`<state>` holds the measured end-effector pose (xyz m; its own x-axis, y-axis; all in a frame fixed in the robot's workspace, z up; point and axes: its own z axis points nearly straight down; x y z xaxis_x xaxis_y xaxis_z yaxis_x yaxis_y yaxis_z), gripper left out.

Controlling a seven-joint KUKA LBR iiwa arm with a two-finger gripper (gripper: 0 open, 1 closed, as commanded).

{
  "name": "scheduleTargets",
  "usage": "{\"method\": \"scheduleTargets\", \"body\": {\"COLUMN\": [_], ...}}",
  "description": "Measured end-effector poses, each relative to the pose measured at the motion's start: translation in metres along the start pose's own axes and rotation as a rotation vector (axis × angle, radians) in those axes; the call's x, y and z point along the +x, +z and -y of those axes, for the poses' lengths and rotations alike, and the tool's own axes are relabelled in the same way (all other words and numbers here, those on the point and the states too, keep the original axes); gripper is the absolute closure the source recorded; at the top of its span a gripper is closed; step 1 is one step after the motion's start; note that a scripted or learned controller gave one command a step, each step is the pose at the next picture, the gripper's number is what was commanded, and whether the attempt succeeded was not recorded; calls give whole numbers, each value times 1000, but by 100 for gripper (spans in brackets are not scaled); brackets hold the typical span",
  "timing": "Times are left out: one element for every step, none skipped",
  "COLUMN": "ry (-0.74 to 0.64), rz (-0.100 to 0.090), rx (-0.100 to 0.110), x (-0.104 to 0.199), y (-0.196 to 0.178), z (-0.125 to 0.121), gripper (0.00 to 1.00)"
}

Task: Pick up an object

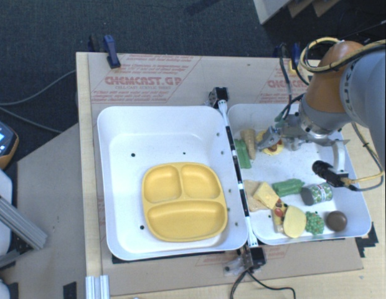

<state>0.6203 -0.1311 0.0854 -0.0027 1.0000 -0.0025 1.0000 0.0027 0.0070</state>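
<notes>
The right bin (348,226) holds several toy foods. Along its left wall lie a green piece (243,154) and a tan piece (249,136). My gripper (269,141) hangs low in the bin's upper left part, just right of the tan piece and over a small yellow and red item (273,149). Whether it touches that item is hidden by the wrist. Toward the front lie a yellow cheese wedge (265,195), a green pickle (287,186), a small can (317,194), a brown ball (335,219), a green broccoli piece (314,223) and a pale yellow fruit (294,222).
The left bin (118,136) holds a yellow divided plate (182,201). The grey arm with its orange band (333,80) crosses the right bin's upper right corner. A black cable fitting (327,172) hangs above the can. Clamps sit on the bench's far edge.
</notes>
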Motion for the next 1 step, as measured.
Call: {"method": "scheduleTargets", "body": {"ry": [4], "rz": [1], "rx": [2], "x": [-39], "y": [0], "z": [-27], "gripper": [0]}}
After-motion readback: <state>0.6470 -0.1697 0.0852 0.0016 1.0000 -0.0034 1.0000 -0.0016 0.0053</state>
